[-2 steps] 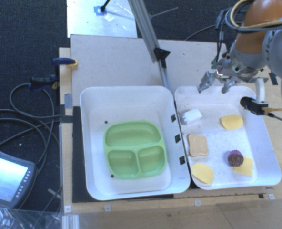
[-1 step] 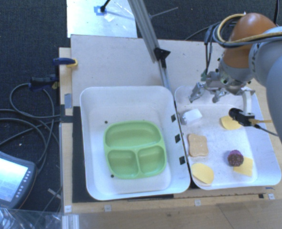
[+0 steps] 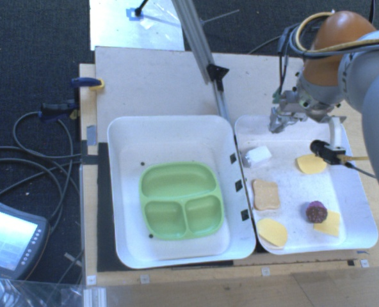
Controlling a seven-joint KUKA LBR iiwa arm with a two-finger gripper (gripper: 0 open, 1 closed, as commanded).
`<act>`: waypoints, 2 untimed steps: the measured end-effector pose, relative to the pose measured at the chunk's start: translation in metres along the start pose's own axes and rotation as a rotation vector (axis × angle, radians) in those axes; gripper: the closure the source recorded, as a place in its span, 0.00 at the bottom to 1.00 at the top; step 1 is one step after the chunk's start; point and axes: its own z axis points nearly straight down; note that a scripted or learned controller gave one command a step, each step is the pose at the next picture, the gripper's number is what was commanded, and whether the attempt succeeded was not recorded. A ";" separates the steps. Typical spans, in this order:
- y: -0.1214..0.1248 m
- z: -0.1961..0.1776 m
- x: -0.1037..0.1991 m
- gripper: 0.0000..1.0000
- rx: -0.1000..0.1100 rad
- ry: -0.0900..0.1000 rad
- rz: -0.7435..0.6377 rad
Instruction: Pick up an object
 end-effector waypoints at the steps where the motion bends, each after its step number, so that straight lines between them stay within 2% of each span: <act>1: 0.004 -0.049 -0.008 1.00 -0.002 -0.001 0.002; 2: 0.006 -0.057 -0.008 1.00 0.001 0.000 -0.001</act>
